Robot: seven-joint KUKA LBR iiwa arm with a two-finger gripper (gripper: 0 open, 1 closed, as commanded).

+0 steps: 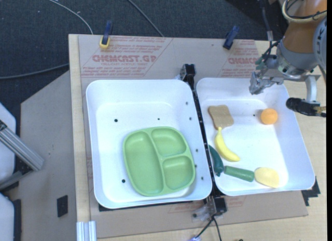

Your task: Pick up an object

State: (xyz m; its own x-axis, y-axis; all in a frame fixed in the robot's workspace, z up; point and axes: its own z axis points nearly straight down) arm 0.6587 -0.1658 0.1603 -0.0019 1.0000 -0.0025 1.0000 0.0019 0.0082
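Observation:
The right bin holds a tan slice of bread, a yellow banana, a small orange, a dark green cucumber-like piece and a pale yellow lemon. My gripper hangs over the bin's far right corner, above and left of the orange. Nothing shows between its fingertips, which are small and dark against the bin wall.
In the left bin lies a green divided plate. Two blue clamps pin the cardboard at the back. A black clip sits where the bins meet. The arm's orange band rises at the upper right.

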